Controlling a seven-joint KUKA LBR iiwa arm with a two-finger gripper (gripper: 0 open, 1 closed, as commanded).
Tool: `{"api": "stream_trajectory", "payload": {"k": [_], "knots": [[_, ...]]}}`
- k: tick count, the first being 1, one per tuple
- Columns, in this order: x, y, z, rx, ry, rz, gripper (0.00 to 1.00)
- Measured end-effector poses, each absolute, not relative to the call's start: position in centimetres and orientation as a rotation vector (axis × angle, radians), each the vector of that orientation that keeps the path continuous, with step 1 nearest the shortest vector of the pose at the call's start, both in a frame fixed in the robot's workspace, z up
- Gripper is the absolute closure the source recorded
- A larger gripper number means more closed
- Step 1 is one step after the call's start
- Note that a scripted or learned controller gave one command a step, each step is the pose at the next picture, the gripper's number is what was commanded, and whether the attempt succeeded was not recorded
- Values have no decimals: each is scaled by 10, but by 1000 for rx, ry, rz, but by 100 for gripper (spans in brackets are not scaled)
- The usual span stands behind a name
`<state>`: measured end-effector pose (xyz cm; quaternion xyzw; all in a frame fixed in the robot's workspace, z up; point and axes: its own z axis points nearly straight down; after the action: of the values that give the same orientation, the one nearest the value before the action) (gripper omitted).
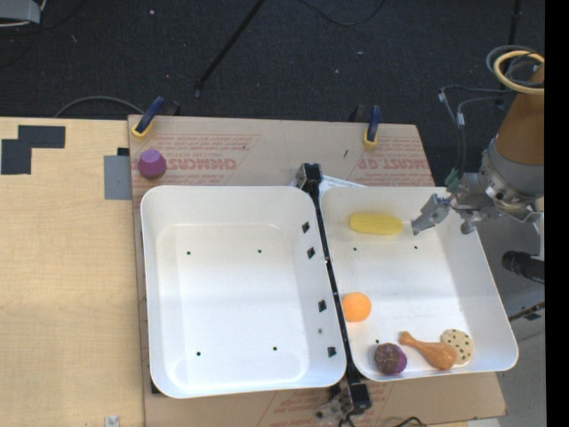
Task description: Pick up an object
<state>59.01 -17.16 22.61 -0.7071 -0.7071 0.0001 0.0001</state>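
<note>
gripper (pixel 442 215) over right bin (pixel 480 278), fingers spread apart, nothing between them. yellow banana (pixel 376 225) lies just beside left finger, near bin's top wall. risk: finger bumps banana, pushes it away, then grab gets only air.
</note>
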Motion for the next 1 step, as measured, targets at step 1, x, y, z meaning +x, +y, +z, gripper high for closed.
{"api": "stream_trajectory", "payload": {"k": [1], "knots": [[584,-189,89,-2215,-2213,11,0]]}}
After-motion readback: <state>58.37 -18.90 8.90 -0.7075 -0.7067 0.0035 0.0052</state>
